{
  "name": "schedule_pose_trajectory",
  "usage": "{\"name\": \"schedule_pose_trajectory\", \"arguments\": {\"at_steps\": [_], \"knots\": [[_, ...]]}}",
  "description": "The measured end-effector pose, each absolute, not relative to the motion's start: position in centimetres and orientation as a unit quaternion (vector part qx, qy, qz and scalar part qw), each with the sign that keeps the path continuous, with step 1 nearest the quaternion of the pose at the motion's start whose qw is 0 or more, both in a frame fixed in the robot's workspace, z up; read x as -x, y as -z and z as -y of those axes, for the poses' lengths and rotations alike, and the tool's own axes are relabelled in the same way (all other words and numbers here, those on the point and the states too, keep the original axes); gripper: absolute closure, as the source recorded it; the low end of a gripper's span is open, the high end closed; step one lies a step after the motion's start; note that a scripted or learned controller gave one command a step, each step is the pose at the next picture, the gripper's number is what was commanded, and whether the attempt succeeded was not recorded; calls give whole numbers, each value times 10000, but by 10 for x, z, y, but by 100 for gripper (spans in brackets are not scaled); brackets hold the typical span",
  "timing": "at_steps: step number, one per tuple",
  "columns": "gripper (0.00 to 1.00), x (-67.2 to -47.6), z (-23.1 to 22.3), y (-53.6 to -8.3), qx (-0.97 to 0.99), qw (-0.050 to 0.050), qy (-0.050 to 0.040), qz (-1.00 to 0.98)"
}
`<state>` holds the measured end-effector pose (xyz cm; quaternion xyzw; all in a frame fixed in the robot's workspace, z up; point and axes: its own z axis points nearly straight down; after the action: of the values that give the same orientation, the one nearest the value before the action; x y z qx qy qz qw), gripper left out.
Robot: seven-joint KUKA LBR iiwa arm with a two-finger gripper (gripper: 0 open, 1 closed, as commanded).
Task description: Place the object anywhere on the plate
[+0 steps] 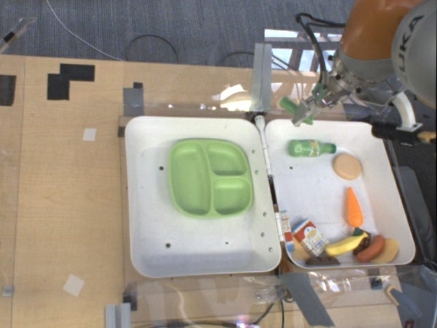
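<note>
Tool hangs at upper right of frame over the right bin's top edge, can't tell its state, green bottle lying crosswise just below it, green plate well off to the left in the other bin.

arm: cut off top-right | gripper: blurred, small green item unidentifiable

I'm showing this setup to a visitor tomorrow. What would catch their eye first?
Probably the bright green divided plate, alone in the left bin. Next, the grey arm with its orange band reaching in at upper right, above the right bin, where a green bottle, carrot and banana lie.
</note>
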<state>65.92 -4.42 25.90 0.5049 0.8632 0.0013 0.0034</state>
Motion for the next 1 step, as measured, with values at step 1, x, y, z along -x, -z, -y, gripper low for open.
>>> {"name": "schedule_pose_trajectory", "arguments": {"at_steps": [1], "knots": [[100, -629, -46, -243, -4688, 12, -23, -8833]]}}
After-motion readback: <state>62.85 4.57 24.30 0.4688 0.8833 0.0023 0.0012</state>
